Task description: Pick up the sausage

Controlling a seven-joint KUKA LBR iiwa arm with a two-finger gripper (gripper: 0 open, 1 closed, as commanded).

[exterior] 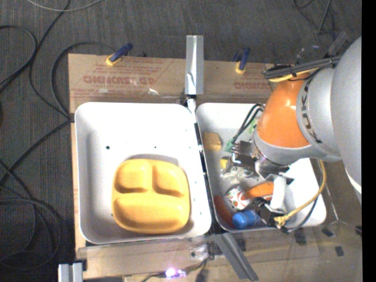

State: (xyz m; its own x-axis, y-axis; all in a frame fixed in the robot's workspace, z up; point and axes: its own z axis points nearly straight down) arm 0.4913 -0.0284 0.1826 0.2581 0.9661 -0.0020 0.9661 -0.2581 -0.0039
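- The sausage (221, 205) lies in the right bin (226, 119), near that bin's 7 o'clock corner.
- I read its long axis as running roughly 10 to 4 o'clock.
- A blue object (244, 219) sits just beside its 4 o'clock end.
- The pincer (235, 160) is at the sausage's 1 o'clock, above it. I cannot tell whether it is spread or pressed together.

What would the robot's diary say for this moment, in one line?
arm over right bin | gripper low inside | sausage lying at bin's front-left, ungripped | left bin holds yellow tray
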